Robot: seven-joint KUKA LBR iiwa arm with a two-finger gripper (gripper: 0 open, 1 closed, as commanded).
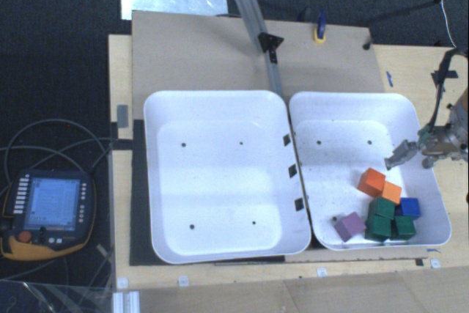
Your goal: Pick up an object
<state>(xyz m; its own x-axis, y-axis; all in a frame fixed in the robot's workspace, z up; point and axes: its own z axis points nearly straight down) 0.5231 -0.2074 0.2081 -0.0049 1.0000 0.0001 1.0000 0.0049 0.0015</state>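
Several blocks point(385, 212) are sitting clustered in the right bin's point(344, 110) near corner; the gripper point(401, 155) is hovering just above them, its fingers' state seemingly unreadable.

left bin point(220, 172) open, blocks point(385, 210) crowd right corner

Two bins sit side by side on the surface point(330, 62), the left bin point(220, 172) filling the middle of the frame and the right bin point(344, 117) touching it along their shared edge. A cluster of blocks point(385, 210) lies in the lower right corner of the right bin, packed together, with one block point(349, 225) just to their left, near the bin's lower wall. The end effector point(410, 150) hangs over the right bin's right side, above the cluster. A handheld controller point(50, 212) lies at the lower left of the frame, off the surface.
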